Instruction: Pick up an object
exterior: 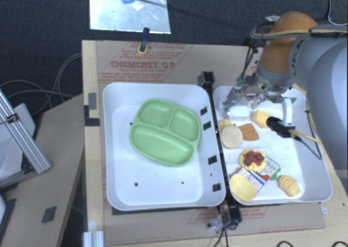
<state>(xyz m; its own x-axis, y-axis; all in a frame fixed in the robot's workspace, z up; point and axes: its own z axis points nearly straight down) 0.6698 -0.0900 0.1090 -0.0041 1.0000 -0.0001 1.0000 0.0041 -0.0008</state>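
Note:
My gripper (242, 98) hangs low over the far left corner of the right bin (315, 186), at the end of the grey arm with the orange band. Just below it lies a small white block (237, 113); whether they touch I cannot tell. Toy foods are scattered through this bin: a yellow piece (261, 117), an orange-brown slice (249, 131), a beige round disc (231, 137), a red-topped pizza piece (253, 158) on a printed packet (267, 170), a pale yellow round (243, 186) and a yellow ridged piece (289, 185).
The left bin (117, 186) holds a green divided plate (165, 131). A black-clipped divider (213, 131) runs between the bins. The arm's bulk covers the right bin's far right side. A metal sheet (129, 1) lies beyond the bench.

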